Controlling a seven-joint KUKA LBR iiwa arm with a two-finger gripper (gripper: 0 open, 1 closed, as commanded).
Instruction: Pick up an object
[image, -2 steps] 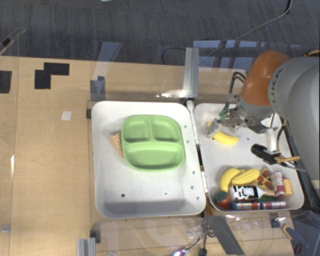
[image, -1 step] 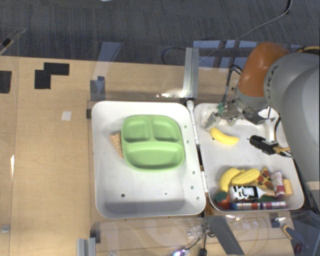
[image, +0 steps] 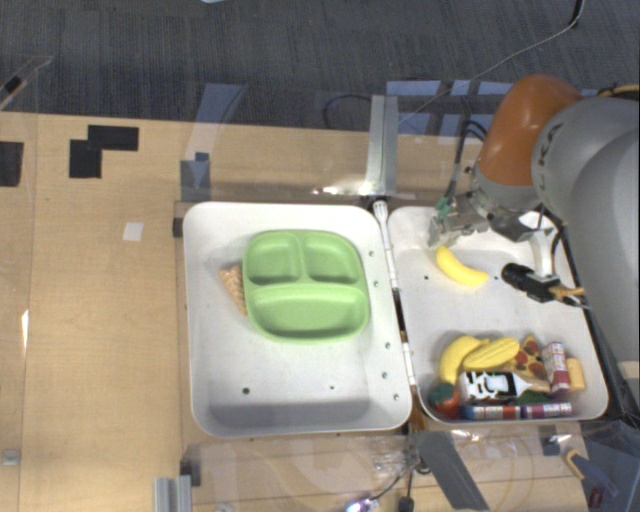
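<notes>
**Small banana lies alone beside the tool**

The tool (image: 447, 222) hangs over the far part of the right bin (image: 428, 312); whether it is open or closed, I cannot tell. Just on its near side a small yellow banana (image: 461, 268) lies flat and alone on the white floor, well apart from the pile (image: 505, 378) at the near end of that bin.

I judge it to be a plastic toy: light, stiff, not fragile, with a smooth and rather slippery skin. It is curved and round in section, so it can roll or slide out of a grip at its tips. The best hold is probably across the thick middle, at a right angle to its length.

The pile has more yellow fruits, a black and white box and coloured markers, all pressed together and harder to separate. In the left bin (image: 300, 385) a matte green tray (image: 303, 283) with three compartments partly covers a tan, grainy piece (image: 233, 286).
</notes>
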